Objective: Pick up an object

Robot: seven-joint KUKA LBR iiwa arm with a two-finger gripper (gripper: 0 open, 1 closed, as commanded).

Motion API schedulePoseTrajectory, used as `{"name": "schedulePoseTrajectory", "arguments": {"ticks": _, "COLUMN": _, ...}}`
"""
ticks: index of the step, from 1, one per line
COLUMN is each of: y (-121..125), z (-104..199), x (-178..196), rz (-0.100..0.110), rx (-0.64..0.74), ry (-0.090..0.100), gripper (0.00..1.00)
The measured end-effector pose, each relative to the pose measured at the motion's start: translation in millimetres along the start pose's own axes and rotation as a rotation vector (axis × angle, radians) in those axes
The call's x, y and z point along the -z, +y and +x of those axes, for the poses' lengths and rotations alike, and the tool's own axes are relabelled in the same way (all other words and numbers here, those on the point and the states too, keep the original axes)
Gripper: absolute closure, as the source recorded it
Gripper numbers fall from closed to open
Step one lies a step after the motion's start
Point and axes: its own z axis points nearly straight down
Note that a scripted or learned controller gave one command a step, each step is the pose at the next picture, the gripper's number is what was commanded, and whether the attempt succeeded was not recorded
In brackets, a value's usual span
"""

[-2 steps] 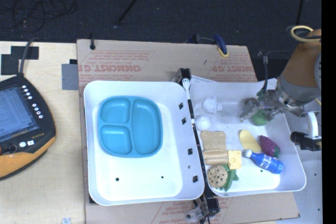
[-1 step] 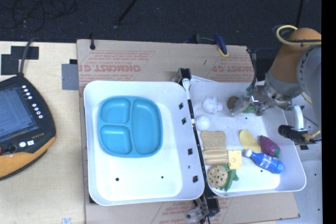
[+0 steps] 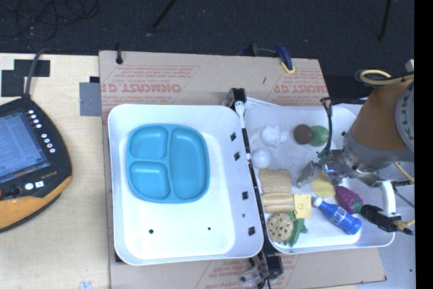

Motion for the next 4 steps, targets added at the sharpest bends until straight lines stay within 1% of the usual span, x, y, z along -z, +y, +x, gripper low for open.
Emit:
{"name": "schedulePoseTrajectory", "arguments": {"ticks": 1, "y": 97, "z": 27, "x": -2, "rz": 0.001, "rx": 0.006, "ry": 0.0, "gripper": 0.0}}
{"name": "schedulePoseTrajectory", "arguments": {"ticks": 2, "y": 61, "z": -11, "x": 74, "rz": -0.004, "rx": 0.0, "ry": -0.004, "gripper": 0.0}}
{"name": "schedulePoseTrajectory", "arguments": {"ticks": 3, "y": -5, "z": -4, "x": -3, "rz": -0.001, "rx": -0.001, "ry": 0.001, "gripper": 0.0}}
{"name": "schedulePoseTrajectory", "arguments": {"ticks": 4, "y": -2, "z": -6, "x": 10, "rz": -0.001, "rx": -0.001, "ry": 0.002, "gripper": 1.0}}
